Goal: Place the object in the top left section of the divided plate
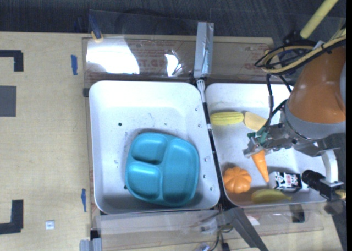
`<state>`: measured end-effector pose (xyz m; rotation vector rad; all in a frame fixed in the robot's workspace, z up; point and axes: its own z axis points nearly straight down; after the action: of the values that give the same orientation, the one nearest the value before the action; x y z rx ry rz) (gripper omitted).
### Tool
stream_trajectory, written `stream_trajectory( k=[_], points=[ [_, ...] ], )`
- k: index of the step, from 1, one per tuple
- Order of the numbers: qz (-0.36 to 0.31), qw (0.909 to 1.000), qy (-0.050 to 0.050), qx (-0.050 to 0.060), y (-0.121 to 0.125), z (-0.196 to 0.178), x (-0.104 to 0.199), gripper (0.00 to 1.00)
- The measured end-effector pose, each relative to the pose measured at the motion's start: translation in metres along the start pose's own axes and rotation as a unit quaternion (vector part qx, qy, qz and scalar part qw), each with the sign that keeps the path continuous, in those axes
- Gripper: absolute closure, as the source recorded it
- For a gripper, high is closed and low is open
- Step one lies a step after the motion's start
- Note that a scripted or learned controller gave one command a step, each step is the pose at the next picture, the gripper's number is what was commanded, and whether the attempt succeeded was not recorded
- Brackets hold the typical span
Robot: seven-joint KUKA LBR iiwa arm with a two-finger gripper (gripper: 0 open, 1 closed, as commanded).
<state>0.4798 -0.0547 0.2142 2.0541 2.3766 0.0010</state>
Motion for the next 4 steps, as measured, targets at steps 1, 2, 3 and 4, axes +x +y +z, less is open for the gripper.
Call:
stream_trajectory(
  k=[1, 2, 3, 4],
  points=[
    [-0.137, 0.9906, 0.001, 0.002, 0.003, 0.031, 0.027, 1.00],
    [-0.172, 0.9850, -0.001, -0.001, -0.001, 0.009, -0.007, 1.00],
    [-0.016, 0.9999, 0.001, 0.002, -0.004, 0.031, -0.018, 1.00],
    [-0.099, 0.9951, 0.001, 0.001, 0.005, 0.030, 0.037, 1.00]
  ],
)
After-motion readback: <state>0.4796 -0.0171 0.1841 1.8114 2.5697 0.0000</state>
